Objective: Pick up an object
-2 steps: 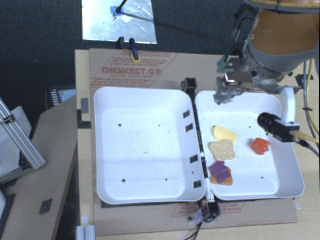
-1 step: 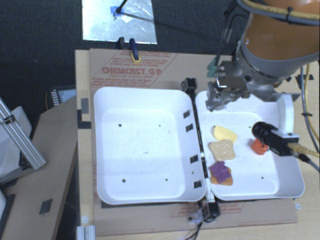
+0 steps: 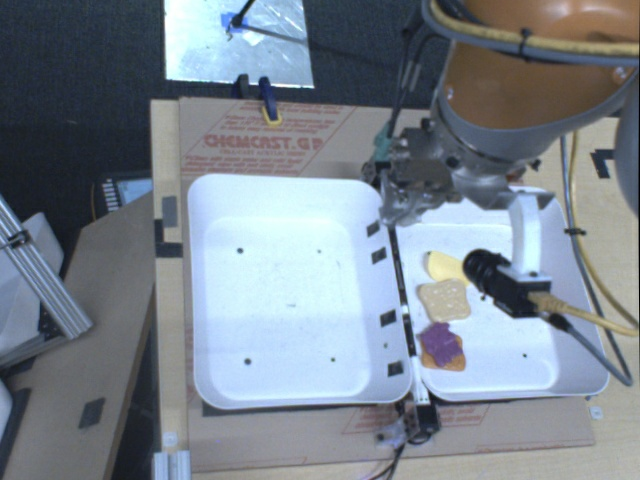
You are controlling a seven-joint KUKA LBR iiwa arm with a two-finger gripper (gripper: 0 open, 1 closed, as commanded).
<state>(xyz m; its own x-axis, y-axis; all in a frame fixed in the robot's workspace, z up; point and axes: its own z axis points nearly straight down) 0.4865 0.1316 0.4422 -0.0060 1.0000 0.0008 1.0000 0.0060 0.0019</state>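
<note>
Toast slice (image 3: 444, 299), yellow piece (image 3: 441, 264) and purple-topped piece (image 3: 441, 346) are lying bunched together in the right bin (image 3: 560, 368). Claw (image 3: 400, 200) is hanging near the divider; its state I cannot tell. Descending there, it is risking striking the rim and missing everything.

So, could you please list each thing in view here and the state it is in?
Gripper: over the rear left corner of the right bin, nothing seen in it.
Yellow piece: lying in the right bin.
Tan cracker-like piece: lying flat, touching the yellow piece.
Purple piece: resting on an orange piece.
Left bin: resting flat beside the right bin.
</note>
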